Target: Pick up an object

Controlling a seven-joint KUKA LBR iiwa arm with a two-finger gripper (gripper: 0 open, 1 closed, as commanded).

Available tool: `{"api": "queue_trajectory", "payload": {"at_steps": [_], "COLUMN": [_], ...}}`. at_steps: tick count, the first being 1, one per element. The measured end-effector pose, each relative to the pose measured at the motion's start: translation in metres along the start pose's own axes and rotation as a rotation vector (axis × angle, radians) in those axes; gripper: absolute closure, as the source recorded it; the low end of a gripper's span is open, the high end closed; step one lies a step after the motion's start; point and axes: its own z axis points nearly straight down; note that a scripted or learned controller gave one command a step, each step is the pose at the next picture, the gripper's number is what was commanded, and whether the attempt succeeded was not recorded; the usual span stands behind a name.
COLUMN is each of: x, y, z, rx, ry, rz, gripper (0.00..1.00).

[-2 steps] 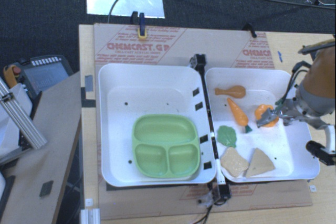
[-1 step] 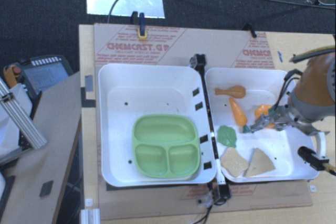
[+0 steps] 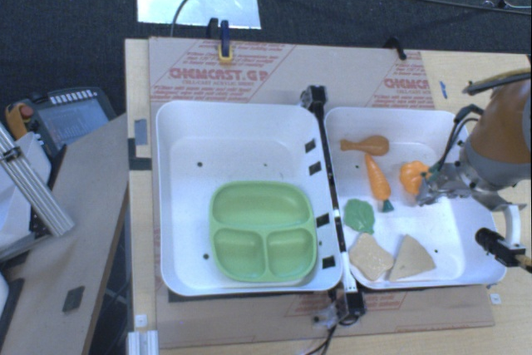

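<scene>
Orange and round, a small toy fruit [image 3: 412, 175] sits in the right bin [image 3: 465, 262], near its far right side. It looks smooth and bright, a bit lumpy at one end. The gripper [image 3: 426, 194] is low in that bin, just beside the fruit, on its near side. I cannot tell how the jaws stand. A toy carrot [image 3: 377, 180], a toy drumstick [image 3: 366, 145], a green leaf [image 3: 360, 215] and two bread pieces [image 3: 391, 258] lie close by. A green plate [image 3: 263, 230] rests in the left bin [image 3: 191, 179].
</scene>
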Motion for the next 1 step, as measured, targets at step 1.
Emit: {"api": "queue_trajectory", "payload": {"at_steps": [1], "x": [0.0061], "y": [0.0073], "z": [-0.0474], "rx": [-0.001], "ry": [0.000], "rz": [-0.002], "gripper": [1.00]}}
